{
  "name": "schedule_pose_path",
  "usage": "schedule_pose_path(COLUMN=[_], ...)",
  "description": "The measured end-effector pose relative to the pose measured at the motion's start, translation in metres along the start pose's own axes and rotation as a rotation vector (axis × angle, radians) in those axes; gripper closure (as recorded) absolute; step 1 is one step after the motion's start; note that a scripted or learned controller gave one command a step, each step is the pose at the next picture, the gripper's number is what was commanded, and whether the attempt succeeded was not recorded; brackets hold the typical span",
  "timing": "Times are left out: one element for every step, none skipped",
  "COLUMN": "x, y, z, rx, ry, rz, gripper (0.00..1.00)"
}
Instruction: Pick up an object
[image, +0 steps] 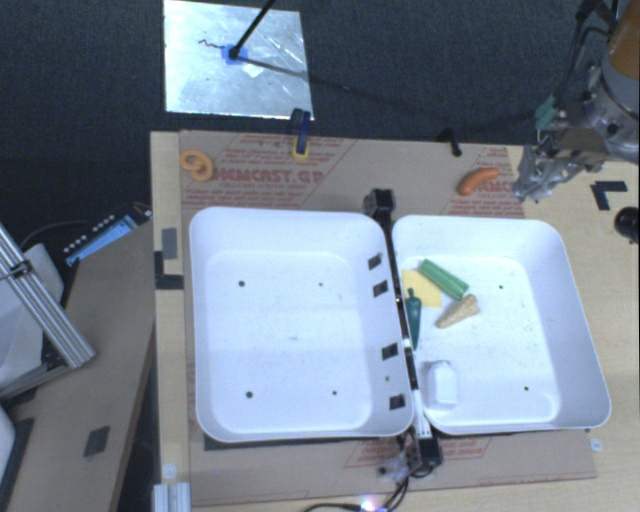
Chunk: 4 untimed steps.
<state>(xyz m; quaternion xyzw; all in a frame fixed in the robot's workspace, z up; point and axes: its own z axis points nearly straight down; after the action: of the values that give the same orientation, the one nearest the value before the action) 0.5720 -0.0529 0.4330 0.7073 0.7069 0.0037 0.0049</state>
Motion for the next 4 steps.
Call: schedule_pose_path(x=[-0.03, -0.132, -0.155, -0.061], y=[0.015, -0.056, -0.086, -0.085], z=[-0.107, -0.103, -0.103, 0.003], rx=[-0.004, 0.01, 0.01, 0.019], ry=[-0.002, -0.001, 0.0, 0.006], rz=[0.0, 0.01, 0.001, -0.013], gripper=[1.0, 1.0, 1.0, 1.0])
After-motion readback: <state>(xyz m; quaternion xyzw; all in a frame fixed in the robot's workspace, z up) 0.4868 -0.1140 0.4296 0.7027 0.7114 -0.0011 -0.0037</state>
